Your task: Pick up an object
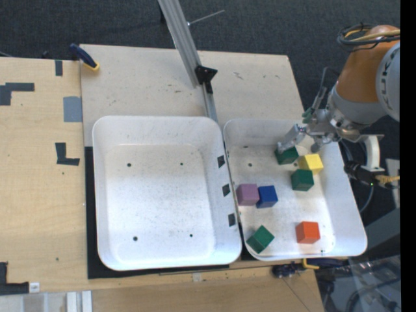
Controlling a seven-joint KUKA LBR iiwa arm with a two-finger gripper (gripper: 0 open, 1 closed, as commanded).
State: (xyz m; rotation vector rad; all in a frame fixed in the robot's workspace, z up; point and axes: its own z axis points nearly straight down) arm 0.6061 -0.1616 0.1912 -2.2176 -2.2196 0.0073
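Reaching in from the right of the frame, the jaws (290,142) hang just above a dark green block (286,155) in the right bin's (344,203) upper part, their opening impossible to judge.

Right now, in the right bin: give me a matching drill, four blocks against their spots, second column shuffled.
Things:
1. orange cube
2. yellow cube
3. purple cube
4. blue cube

Places:
A. touching the purple cube's right side
B. near the bin's front right corner
C. closest to the divider between the bins
D. just above a green cube

Pairs: 1-B, 2-D, 3-C, 4-A
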